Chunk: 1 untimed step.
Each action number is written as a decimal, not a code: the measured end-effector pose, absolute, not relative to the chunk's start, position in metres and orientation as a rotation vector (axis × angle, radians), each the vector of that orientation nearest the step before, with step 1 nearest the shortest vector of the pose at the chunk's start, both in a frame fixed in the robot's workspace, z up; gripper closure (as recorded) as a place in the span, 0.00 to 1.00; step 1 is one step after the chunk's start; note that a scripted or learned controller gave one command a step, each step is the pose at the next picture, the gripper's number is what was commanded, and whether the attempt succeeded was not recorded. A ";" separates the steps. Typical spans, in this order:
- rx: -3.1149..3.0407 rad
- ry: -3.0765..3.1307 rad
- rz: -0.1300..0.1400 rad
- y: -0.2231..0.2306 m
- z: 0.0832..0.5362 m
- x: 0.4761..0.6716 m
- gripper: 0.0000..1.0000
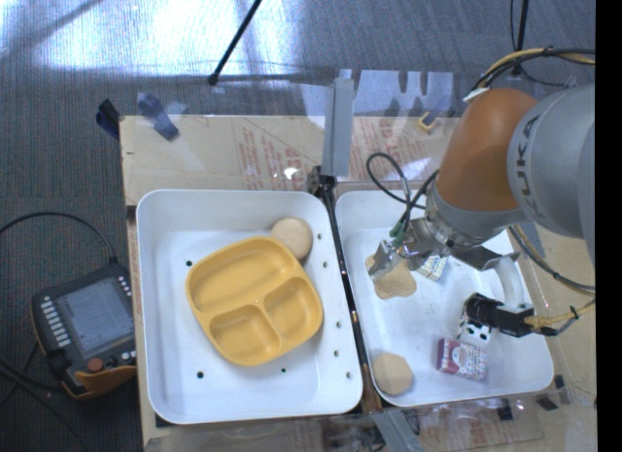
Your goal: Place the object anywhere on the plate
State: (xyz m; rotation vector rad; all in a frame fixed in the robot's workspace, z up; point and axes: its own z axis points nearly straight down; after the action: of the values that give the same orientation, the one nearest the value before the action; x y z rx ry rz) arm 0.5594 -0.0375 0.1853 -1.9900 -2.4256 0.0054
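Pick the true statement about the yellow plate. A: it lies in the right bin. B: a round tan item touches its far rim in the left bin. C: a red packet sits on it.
B: the round tan item sits against the yellow plate in the left bin.

The grey arm (544, 163) reaches in from the right, wrist angled down-left over the bench.

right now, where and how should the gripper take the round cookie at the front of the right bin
Grip the cookie across its middle, coming straight down from above. It looks like a low, round disc lying flat, so any pair of opposite edges would probably do. Set the fingers so that neither drops on the side nearest the bin wall, which is close.
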 end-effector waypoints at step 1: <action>-1.851 -2.533 0.006 0.042 0.184 0.581 1.00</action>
State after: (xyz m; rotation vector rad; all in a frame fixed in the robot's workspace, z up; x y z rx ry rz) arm 0.5806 0.0424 0.1844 -1.8507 -2.5326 0.0060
